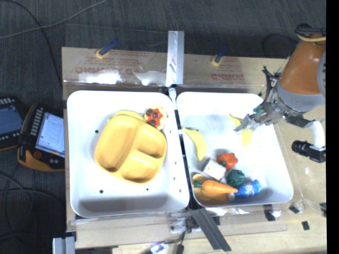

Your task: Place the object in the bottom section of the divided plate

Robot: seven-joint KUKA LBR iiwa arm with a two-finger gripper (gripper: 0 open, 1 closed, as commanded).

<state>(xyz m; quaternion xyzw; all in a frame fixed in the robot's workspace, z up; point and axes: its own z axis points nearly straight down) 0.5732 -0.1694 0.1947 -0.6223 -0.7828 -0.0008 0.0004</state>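
Observation:
The yellow divided plate (130,147) lies in the left bin (85,194), and a small orange and red toy (153,116) rests at its top rim. My gripper (248,123) hangs over the upper right part of the right bin (280,179). A thin yellow piece (246,137) shows just under and beside the gripper, partly hidden by it. Whether the gripper touches that piece is unclear.
Several toys crowd the lower part of the right bin: a yellow banana (197,142), a white block (213,169), a red pepper (228,159), a green piece (235,176), a carrot (214,188) and a blue item (250,188). A metal divider (180,142) separates the bins.

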